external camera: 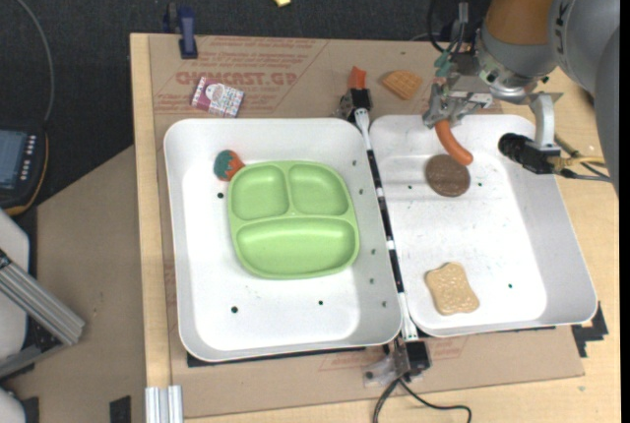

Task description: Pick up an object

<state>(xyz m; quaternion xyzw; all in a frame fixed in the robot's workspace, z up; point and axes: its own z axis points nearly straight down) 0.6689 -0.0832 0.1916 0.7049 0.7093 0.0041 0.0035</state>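
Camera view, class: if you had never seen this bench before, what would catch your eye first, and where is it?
The green divided plate stands out most, lying in the middle of the left bin. Next comes the grey and orange arm at the top right, its gripper holding a toy sausage over the right bin's far edge. Below it in that bin lie a brown disc and a tan toast piece.

A brown cardboard-covered bench bears two shallow white plastic bins, left and right, with a small pink-and-white packet and a tan cracker lying at its far side.
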